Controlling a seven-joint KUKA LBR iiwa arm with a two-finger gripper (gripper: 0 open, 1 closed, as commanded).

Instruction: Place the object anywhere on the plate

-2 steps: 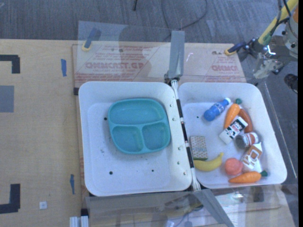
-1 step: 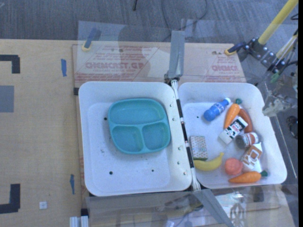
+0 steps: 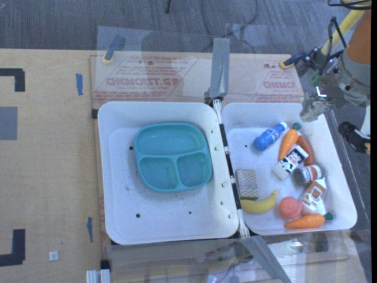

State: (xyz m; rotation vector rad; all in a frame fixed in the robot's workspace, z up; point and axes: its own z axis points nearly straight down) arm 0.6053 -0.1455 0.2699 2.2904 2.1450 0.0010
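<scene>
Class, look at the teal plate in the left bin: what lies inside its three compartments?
Nothing rests in the teal plate; all three compartments show bare. The bin floor beneath the plate is covered, so it cannot be seen.

The robot's arm (image 3: 357, 46) comes in from the top right corner. It is grey with an orange band up high. It bends down and to the left. At its tip, the small grey pincer (image 3: 311, 109) points down and hangs in the air with nothing in it.
</scene>
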